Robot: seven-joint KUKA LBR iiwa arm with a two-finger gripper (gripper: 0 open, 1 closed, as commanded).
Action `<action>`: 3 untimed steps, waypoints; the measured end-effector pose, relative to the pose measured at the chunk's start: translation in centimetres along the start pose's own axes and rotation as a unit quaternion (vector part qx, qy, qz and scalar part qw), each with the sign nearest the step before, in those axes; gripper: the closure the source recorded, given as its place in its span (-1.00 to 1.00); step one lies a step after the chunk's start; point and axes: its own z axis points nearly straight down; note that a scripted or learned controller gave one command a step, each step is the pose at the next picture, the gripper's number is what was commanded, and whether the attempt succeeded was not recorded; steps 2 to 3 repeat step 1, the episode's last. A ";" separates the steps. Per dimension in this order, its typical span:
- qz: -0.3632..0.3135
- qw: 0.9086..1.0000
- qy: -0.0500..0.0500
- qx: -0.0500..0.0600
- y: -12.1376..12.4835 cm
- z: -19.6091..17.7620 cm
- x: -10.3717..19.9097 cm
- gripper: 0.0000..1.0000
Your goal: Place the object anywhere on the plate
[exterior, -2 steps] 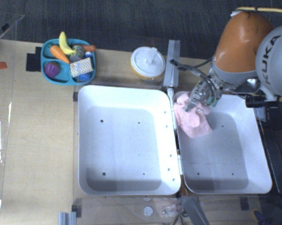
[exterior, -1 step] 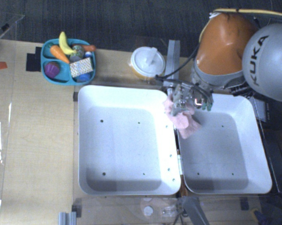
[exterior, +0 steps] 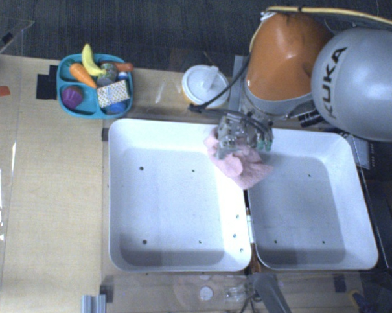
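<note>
- I see the gripper (exterior: 243, 139) hanging over the back rims of the two bins, just where they meet, under the orange-banded arm (exterior: 281, 56) that reaches in from the right.
- A pink cloth (exterior: 242, 164) droops directly beneath it; its upper folds look bunched up between the fingers, so I judge the gripper is closed on the cloth and carrying it clear of the bin floors.
- The cloth dangles above the seam between the left bin (exterior: 175, 197) and the right bin (exterior: 310, 209).
- The blue plate (exterior: 62, 91) sits on the bench well off to the gripper's upper left in the camera view, past the left bin's far corner.
- It already bears a banana (exterior: 90, 61), a carrot (exterior: 81, 75) and other small pieces.
- So the coming move, as I read it, is a long carry leftward and slightly back, across the left bin.
- A white lidded cup (exterior: 203, 85) stands between gripper and plate, near the likely path.
</note>
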 end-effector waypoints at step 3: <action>0.000 1.000 0.000 0.000 0.0 0.0 0.0 -1.00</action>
